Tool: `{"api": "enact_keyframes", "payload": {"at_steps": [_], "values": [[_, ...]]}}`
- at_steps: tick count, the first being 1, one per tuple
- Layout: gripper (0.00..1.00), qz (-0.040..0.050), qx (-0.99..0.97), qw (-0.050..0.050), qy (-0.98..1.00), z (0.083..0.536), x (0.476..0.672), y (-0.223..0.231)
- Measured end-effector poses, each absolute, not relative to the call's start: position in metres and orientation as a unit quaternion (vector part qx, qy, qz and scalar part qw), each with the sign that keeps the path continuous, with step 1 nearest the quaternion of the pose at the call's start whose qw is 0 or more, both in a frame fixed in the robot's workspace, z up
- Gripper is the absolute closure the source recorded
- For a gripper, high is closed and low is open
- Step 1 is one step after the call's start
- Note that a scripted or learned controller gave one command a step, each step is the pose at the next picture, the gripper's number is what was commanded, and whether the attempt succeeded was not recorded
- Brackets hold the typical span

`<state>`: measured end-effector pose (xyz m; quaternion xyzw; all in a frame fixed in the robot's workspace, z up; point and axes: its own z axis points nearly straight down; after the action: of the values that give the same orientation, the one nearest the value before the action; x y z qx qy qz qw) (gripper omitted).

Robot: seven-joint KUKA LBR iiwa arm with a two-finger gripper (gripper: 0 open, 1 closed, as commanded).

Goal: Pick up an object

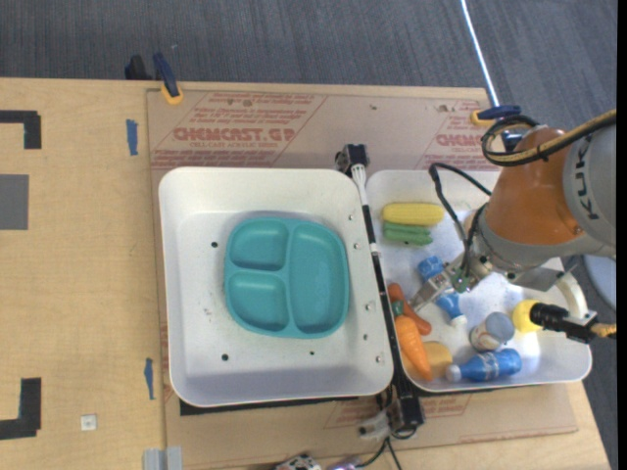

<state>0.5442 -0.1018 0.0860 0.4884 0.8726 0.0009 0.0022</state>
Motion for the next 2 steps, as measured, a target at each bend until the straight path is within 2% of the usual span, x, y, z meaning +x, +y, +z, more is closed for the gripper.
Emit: {"api": "enact_keyframes", "payload": {"at_steps": [2], "values": [[0.0,0.0009,0.488,0.002,0.873,0.086,0.5442,-0.1018]]}}
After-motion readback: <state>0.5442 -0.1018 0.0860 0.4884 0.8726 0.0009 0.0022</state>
